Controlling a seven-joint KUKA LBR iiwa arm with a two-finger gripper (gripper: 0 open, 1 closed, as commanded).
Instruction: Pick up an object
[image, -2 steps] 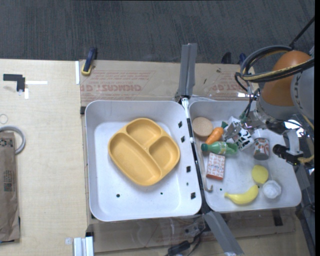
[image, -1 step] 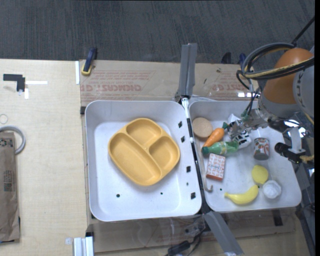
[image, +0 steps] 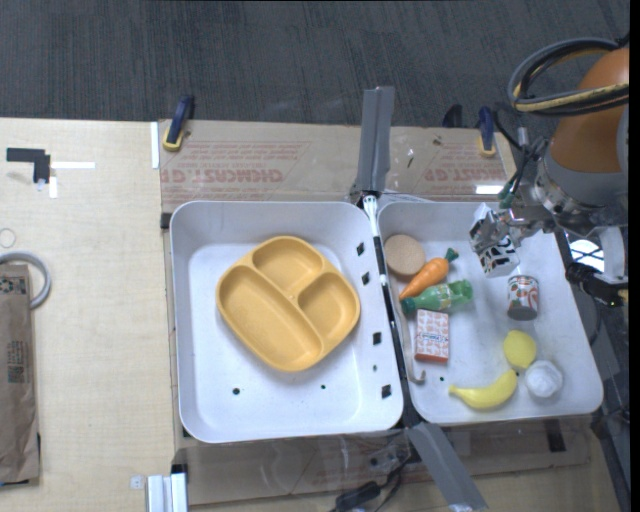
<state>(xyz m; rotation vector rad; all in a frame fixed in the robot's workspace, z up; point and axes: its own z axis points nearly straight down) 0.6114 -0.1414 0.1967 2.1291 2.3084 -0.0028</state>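
Your gripper (image: 495, 240) hangs at the right bin's (image: 580, 330) upper right, its opening impossible to tell, above carrot (image: 428, 276), green bottle (image: 440, 296), can (image: 522, 295), lemon (image: 519, 349) and banana (image: 486, 392), while the left bin (image: 200, 390) holds a yellow divided plate (image: 288, 301).

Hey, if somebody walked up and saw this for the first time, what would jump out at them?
Probably the big yellow divided plate, alone in the left bin. Next, the right bin crowded with toy food: a carrot, a banana, a lemon. The end effector hangs over that bin's far right corner.
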